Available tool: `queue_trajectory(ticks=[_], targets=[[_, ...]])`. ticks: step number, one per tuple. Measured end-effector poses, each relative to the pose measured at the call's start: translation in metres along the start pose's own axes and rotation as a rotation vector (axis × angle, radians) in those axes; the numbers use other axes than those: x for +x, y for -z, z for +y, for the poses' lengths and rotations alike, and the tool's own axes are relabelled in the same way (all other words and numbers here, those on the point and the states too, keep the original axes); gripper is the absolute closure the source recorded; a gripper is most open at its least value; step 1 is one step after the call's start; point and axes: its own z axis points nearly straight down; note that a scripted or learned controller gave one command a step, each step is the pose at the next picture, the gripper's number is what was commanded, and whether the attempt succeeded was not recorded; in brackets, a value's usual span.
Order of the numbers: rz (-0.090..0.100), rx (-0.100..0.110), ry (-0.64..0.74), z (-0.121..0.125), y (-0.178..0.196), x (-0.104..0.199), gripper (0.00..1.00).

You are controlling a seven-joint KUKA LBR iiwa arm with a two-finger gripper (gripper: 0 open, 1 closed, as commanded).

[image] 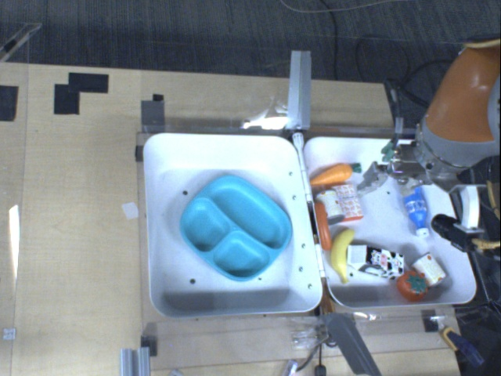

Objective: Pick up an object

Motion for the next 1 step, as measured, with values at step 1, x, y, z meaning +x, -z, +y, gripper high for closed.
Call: queue_trajectory(ticks=[1], targets=[[-0.008,-0.039,0.160,0.0159,-0.0982,0.0085,0.00]])
